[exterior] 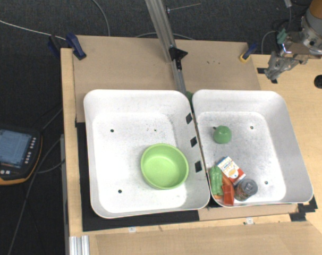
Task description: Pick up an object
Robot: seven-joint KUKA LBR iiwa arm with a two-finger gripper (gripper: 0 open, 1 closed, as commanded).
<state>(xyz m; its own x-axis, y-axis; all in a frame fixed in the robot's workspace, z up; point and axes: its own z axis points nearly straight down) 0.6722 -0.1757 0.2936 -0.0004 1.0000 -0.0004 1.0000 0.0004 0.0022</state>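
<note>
The arm's gripper hangs over the bare bench at the far right, beyond the back edge of the right bin and apart from every object. In that bin a small green round piece lies near the middle. At its front left corner sit an orange-and-white carton, a green stick-shaped item, a red-orange item and a dark grey round thing, all packed close together. A light green bowl stands upright in the left bin.
A slanted metal pole crosses the bench from the top down to the gap between the bins. Blue clamps grip the bench's back corners. A handheld pendant lies on the floor at left.
</note>
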